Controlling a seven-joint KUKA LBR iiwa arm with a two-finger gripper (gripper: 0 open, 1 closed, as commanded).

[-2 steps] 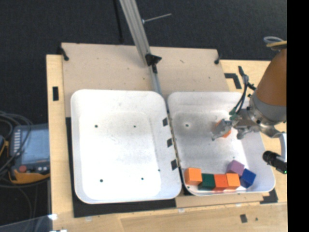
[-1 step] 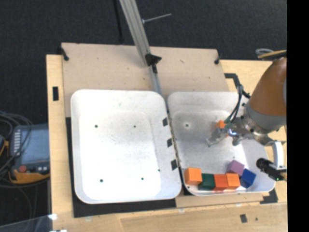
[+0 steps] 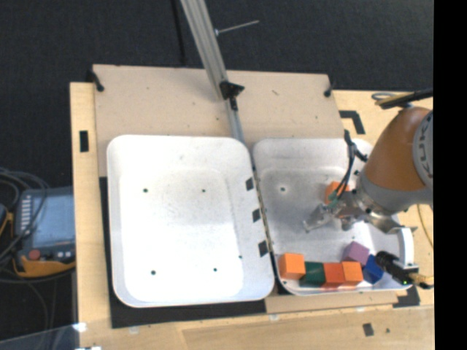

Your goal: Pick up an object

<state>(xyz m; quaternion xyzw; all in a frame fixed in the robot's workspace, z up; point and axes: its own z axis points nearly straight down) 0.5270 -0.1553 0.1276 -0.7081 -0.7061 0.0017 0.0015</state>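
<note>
I count two shallow white bins side by side on the pale wooden bench (image 3: 80,195): the left white bin (image 3: 182,217) and the right white bin (image 3: 292,173), their inner rims touching along the middle. My grey arm with its orange band (image 3: 398,159) reaches in from the right, and my two-finger gripper (image 3: 337,211) hangs over the middle of the right bin, toward its right side. Whether my fingers are spread or closed I cannot tell; the wrist hides them, and I see nothing clearly held between them. A small orange and green piece (image 3: 334,190) shows just beside my wrist, at its upper left; I cannot tell whether it touches me.

Along the near rim of the right bin I count six small blocks crowded together: three orange blocks, one at the left end (image 3: 293,265), one in the middle (image 3: 333,273) and one just right of it (image 3: 352,270); one dark green block (image 3: 314,274) between the first two orange ones; one pale purple block (image 3: 357,252) sitting a little behind the row; and one blue block (image 3: 373,268) at the right end. They sit touching or nearly touching one another and press against the near wall, so room for fingers there is tight. The far half of the right bin offers open floor, and the left bin's floor is open from rim to rim
</note>
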